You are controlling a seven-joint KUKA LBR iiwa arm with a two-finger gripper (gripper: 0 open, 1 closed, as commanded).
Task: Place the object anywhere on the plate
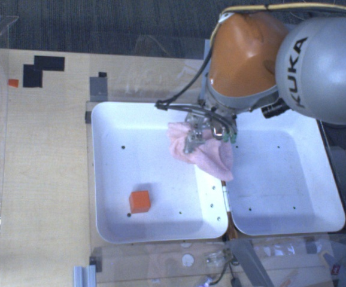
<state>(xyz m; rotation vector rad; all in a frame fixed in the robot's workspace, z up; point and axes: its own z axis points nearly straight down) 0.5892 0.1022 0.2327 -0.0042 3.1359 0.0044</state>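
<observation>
The gripper [200,135] hangs over a crumpled pink cloth [204,153]; whether its jaws pinch the fabric I cannot tell. The cloth drapes over the seam between the 2 bins, mostly in the left bin [110,160]. That bin also holds 1 orange cube [140,201], well apart; the right bin [293,178] sits alongside.

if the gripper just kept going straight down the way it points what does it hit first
Most likely the pink cloth, bunched right under the gripper at the left bin's right side. They may already touch; depth is unclear from this slanted view. The orange block sits well off that line.
</observation>
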